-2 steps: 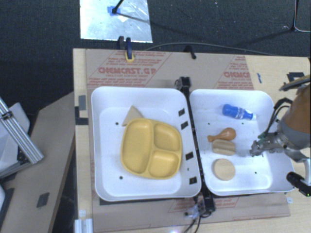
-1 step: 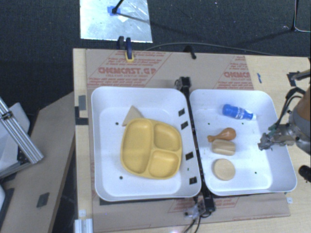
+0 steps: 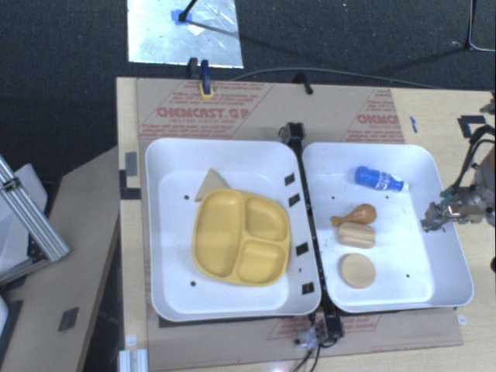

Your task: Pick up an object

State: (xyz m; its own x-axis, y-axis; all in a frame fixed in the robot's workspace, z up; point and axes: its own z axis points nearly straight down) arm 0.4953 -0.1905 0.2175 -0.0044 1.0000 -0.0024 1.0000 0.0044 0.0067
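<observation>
Nearest the camera in the right bin [image 3: 446, 281] lies a round tan disc [image 3: 357, 270], then a pale bread-like block [image 3: 356, 235], a toy drumstick [image 3: 355, 215] and, farthest, a blue bottle [image 3: 379, 180] on its side. Left bin [image 3: 155, 208] holds a yellow divided plate [image 3: 240, 237] and a tan wedge [image 3: 210, 183] behind it. The gripper [image 3: 435, 217] sits over the right bin's right rim; its state cannot be told.
</observation>
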